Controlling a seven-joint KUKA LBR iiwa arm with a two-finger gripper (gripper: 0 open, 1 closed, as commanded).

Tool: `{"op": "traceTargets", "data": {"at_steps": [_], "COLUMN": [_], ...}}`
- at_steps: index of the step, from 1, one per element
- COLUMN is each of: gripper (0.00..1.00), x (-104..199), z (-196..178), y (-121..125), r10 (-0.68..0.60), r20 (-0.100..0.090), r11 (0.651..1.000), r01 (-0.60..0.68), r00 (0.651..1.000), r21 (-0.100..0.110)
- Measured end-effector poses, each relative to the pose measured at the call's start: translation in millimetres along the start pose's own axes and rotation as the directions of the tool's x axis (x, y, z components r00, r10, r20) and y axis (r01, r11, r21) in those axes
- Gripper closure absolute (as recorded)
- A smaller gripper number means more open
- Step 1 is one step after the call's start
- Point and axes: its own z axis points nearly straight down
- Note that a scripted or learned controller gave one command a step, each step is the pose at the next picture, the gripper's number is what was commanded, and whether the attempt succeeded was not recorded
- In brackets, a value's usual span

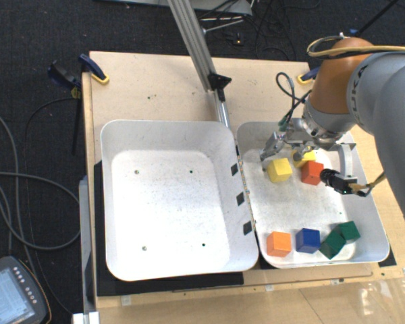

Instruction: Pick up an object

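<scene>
Camera view: approach step. Gripper (pixel 282 146) hangs low in the right bin (pixel 368 252), just above the yellow block (pixel 279 170); its opening cannot be told. Next move needs descent squarely over that block.

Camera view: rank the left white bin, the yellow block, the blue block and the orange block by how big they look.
1. left white bin, by far the largest.
2. yellow block, slightly.
3. orange block and blue block: alike, so unranked.
</scene>
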Motion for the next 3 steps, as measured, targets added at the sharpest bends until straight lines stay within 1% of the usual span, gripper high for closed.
{"op": "traceTargets", "data": {"at_steps": [1,2,3], "gripper": [1.0,1.0,1.0], "x": [-0.8,6.7,7.5], "z": [-13.3,-59.8,-104.8], "y": [1.5,0.9,7.7], "r10": [0.001,-0.003,-0.003], "r20": [0.001,0.001,0.001], "r11": [1.0,1.0,1.0], "r01": [-0.001,0.003,0.003], "r00": [1.0,1.0,1.0], "r21": [-0.006,-0.009,-0.01]}}
